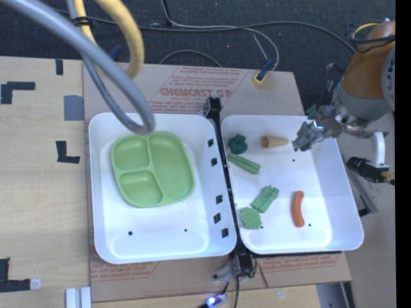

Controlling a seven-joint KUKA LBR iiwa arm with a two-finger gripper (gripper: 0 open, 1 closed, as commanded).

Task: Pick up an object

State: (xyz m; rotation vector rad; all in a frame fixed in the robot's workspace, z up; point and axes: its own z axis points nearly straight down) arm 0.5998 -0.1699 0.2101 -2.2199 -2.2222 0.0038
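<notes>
Objects for picking lie in the right bin (343, 191). An ice cream cone toy (274, 142) rests near the bin's far edge, with its tip pointing to the right. A dark green broccoli piece (237, 144) sits at the far left corner of this bin, and a long green vegetable (243, 163) lies just beside it, along the left wall. A green ridged piece (264, 198) is near the middle, and a round green bumpy piece (250, 218) lies next to it, close to the near left corner. An orange sausage (298, 208) lies towards the near right part of the floor, apart from the others.

The gripper (304, 140) hangs over the far right part of the same bin, just to the right of the cone. It is dark and small here, so how wide it stands I cannot tell, and nothing is seen held in it.

The left bin (103, 223) carries a green divided plate (153, 169) in its far half. A grey hose (96, 63) crosses above the far left corner of that bin.
</notes>
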